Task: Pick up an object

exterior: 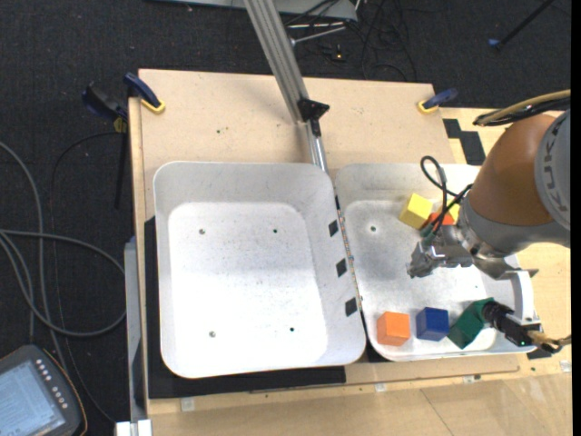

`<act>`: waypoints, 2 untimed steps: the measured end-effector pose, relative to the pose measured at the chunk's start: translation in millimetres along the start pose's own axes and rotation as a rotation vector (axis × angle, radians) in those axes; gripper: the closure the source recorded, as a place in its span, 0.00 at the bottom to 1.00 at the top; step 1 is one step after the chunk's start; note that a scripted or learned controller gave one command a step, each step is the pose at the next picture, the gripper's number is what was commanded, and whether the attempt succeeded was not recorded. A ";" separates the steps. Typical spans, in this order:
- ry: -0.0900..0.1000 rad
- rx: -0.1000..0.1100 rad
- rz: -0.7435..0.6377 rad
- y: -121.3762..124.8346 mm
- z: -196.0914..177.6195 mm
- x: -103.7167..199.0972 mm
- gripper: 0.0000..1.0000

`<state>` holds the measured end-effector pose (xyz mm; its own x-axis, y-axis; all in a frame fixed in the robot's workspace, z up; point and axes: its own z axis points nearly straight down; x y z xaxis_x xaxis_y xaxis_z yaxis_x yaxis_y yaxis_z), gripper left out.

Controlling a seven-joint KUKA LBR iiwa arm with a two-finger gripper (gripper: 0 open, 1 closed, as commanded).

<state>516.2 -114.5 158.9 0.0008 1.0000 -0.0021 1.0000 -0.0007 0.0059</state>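
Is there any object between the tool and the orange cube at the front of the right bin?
Nothing visible blocks it. The tool sits above bare floor of the right bin, and the orange cube lies nearer the front, with open white surface between them. The blue cube stands beside the orange one, off that path.

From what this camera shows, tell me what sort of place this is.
Probably a robotics lab or test cell. A wooden bench clamped at its corners bears two white bins, the arm's gripper hangs over small coloured blocks, and loose cables trail across dark carpet.
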 end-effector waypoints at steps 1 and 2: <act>0.000 -0.002 -0.002 0.2 -61.3 -7.1 1.00; 0.000 0.000 -0.004 2.0 -94.2 -7.4 1.00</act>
<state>517.6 -121.7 253.1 -0.0029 1.0000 -0.0020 1.0000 0.0029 0.0056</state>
